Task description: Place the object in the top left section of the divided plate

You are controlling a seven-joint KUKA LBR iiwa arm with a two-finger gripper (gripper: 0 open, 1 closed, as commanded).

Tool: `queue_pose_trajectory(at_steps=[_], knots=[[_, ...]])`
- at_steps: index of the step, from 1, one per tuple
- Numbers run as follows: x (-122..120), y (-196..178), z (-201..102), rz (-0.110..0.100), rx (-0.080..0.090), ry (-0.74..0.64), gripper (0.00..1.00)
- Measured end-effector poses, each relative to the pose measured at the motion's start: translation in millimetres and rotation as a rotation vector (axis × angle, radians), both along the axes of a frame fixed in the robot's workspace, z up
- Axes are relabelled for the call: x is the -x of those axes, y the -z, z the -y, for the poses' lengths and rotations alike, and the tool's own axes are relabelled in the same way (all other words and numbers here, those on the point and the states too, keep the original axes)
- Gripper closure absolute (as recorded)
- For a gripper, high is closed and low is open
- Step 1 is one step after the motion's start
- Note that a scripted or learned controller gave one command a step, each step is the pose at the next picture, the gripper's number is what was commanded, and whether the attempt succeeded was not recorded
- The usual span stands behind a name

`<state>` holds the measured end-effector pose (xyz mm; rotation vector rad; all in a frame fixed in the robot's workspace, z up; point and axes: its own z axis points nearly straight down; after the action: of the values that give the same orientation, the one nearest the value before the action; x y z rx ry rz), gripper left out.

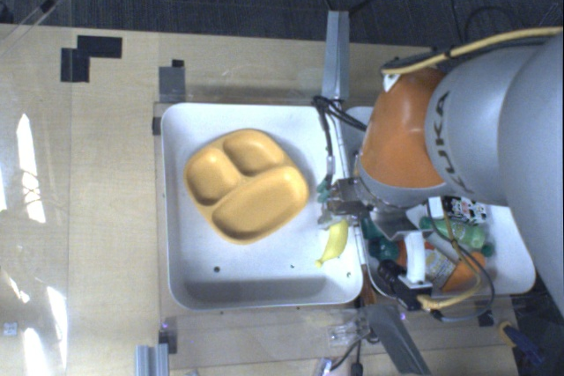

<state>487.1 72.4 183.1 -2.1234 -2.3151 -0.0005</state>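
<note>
A yellow divided plate (247, 185) lies tilted in the left white bin (189, 277), with two small sections toward the back and one large section toward the front right. A small yellow banana (333, 243) lies at the bin's right wall, just right of the plate. My gripper (339, 205) hangs directly above the banana's upper end, close to the wall between the bins. The grey arm with its orange band (401, 141) hides much of the gripper body.
The right bin (520, 264) sits mostly under the arm. Several small items show there, among them green (471, 235) and orange (454, 273) pieces. A cable (328, 132) runs along the left bin's right wall. A metal post (337, 57) stands behind the bins.
</note>
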Motion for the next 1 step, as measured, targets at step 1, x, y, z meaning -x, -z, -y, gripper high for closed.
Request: queue_pose_trajectory(at_steps=[1], knots=[[0.0, 0.0, 0.0, 0.0, 0.0, 0.0, 0.0]])
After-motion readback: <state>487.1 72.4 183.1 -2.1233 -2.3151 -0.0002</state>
